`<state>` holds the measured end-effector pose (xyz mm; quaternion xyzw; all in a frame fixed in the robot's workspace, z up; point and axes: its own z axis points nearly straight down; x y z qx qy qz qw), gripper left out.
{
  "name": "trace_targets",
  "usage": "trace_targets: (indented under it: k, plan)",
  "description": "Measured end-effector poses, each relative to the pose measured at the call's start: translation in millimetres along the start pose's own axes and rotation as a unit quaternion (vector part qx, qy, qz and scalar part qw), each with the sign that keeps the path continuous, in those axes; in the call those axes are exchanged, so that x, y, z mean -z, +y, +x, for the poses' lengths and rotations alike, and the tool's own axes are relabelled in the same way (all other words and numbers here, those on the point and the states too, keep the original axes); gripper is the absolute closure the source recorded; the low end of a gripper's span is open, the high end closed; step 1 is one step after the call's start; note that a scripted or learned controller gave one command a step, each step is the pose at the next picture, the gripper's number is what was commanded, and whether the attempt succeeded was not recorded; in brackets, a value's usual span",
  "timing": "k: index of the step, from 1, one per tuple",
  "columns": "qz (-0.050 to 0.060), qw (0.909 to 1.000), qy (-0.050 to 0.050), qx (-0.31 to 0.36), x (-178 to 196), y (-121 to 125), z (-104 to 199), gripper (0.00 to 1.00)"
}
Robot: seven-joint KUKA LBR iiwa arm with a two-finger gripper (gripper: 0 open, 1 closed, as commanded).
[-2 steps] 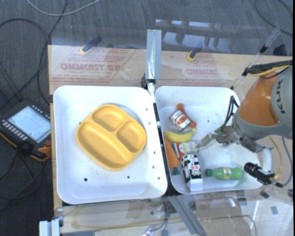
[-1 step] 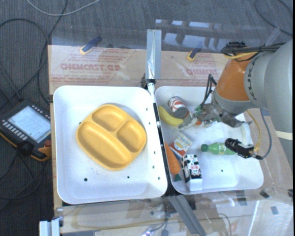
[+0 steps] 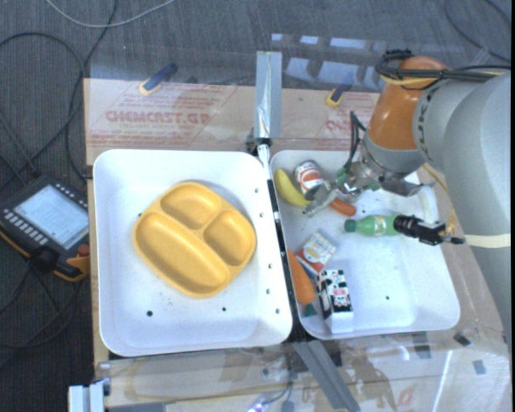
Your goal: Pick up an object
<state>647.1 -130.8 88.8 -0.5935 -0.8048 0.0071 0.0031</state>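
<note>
So here we're looking down on the two bins, and our gripper (image 3: 333, 193) sits low in the upper left part of the right bin (image 3: 412, 312), right in the clutter. Honestly we can't tell how it's set from this angle, the metal bits blur into the stuff under it, so we won't claim it has hold of anything. What matters for the next move, as we read it, is what lies closest and which way it runs. The small can (image 3: 309, 177) is just to the left of the gripper and a touch further back, nearly touching it, and the banana (image 3: 289, 188) lies just beyond that against the bin's left wall, its long axis running from upper left to lower right. A small orange piece (image 3: 344, 207) lies just below and right of the gripper, looks like a little carrot. The green bottle (image 3: 375, 225) is on its side a bit further toward us and to the right, long axis roughly left to right, cap end pointing right. The snack packet (image 3: 318, 248), the carton (image 3: 336, 292) and the bigger carrot (image 3: 301, 283) are well apart, down the left side. The yellow divided plate (image 3: 196, 239) sits alone in the left bin (image 3: 120, 316), too far to matter. Our guess: can or small carrot is the target.
</note>
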Motion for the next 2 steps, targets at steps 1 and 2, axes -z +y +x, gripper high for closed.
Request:
trace_targets:
  k: [1,2]
  plan:
    - [-0.008,1.0000,-0.004,0.000,12,4,0,1.00]
    - [-0.007,0.9976,0.000,-0.069,151,16,-14,1.00]
